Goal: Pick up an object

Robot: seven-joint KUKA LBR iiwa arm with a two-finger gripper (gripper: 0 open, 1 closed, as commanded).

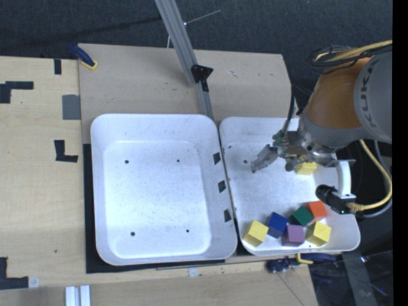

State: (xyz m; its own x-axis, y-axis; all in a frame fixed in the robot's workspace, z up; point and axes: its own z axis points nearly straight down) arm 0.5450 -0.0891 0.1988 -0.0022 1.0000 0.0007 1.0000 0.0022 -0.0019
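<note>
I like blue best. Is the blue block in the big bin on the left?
No, the blue block sits in the right bin, near its front edge, between a yellow block and a purple block.

Two white bins (156,123), seven small blocks (276,224), one arm (344,104)

The only lettering that can be made out is a few large dark capitals, seemingly "KUK", running vertically down the grey casing of the robot arm (377,101), beside the orange band, up and to the right of the jaws. Nothing else carries readable text.
</note>
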